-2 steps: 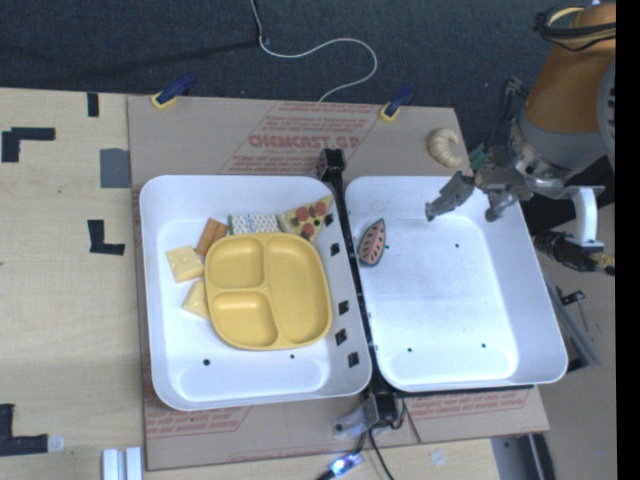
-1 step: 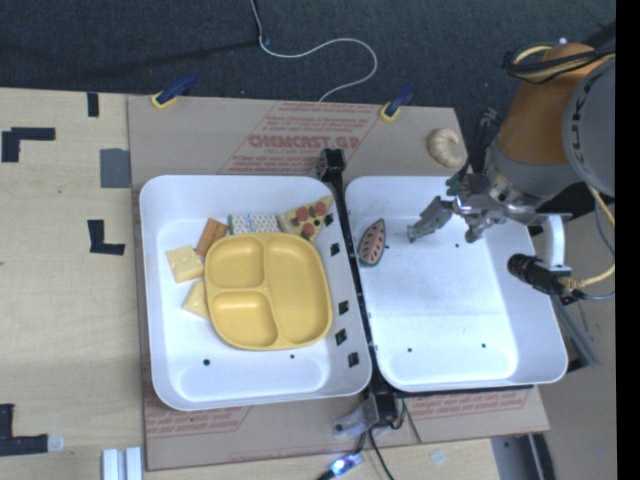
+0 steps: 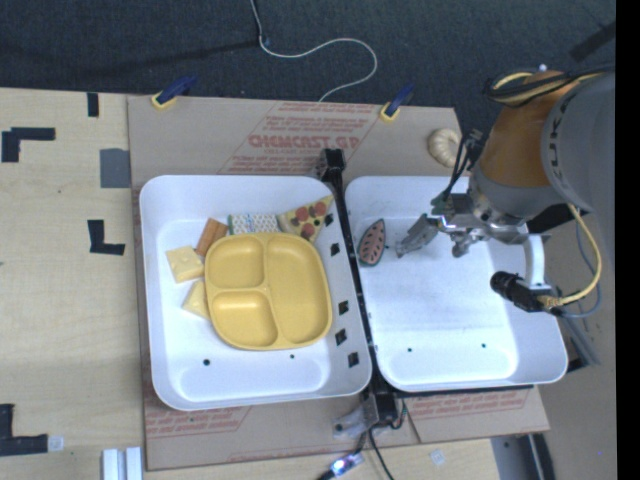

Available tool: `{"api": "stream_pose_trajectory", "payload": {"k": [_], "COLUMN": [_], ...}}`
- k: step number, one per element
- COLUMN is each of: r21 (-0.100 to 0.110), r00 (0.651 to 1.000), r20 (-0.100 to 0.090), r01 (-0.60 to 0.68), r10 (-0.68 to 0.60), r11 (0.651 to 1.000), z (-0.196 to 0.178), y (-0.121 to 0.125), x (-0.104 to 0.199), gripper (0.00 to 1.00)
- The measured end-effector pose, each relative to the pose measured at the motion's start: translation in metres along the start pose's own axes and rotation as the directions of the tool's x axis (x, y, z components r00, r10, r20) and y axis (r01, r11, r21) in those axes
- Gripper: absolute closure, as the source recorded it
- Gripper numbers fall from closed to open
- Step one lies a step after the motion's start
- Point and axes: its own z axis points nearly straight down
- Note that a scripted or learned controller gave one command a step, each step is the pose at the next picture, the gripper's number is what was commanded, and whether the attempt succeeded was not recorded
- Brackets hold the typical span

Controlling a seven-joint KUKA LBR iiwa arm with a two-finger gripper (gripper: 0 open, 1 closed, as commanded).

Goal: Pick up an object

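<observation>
My gripper (image 3: 436, 240) hangs over the upper middle of the right bin (image 3: 450, 358), with its two grey fingers spread apart and nothing between them. A small brown oval object (image 3: 372, 241) lies at the right bin's left wall, a little to the left of the fingertips and apart from them. In the left bin (image 3: 170, 368) a yellow divided plate (image 3: 268, 289) rests over several flat pieces: tan squares (image 3: 186, 264), an orange-brown stick (image 3: 210, 234), and a patterned piece (image 3: 310, 214) at the top.
The arm's grey body with its orange band (image 3: 525, 143) fills the upper right, with yellow cable loops (image 3: 585, 268) beside it. A black divider (image 3: 345, 258) runs between the bins. A beige knob (image 3: 443, 146) sits on the cardboard above the right bin.
</observation>
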Motion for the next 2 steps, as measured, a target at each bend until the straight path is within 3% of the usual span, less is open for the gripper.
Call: {"api": "stream_pose_trajectory", "payload": {"k": [1,2], "r21": [-0.001,-0.004], "r00": [1.000,1.000], "r20": [0.000,0.001], "r01": [-0.001,0.000], "r10": [0.001,0.000], "r11": [1.000,1.000], "z": [0.050,0.064], "y": [-0.007,-0.007], "x": [-0.007,-0.007], "gripper": [0.00,0.00]}}
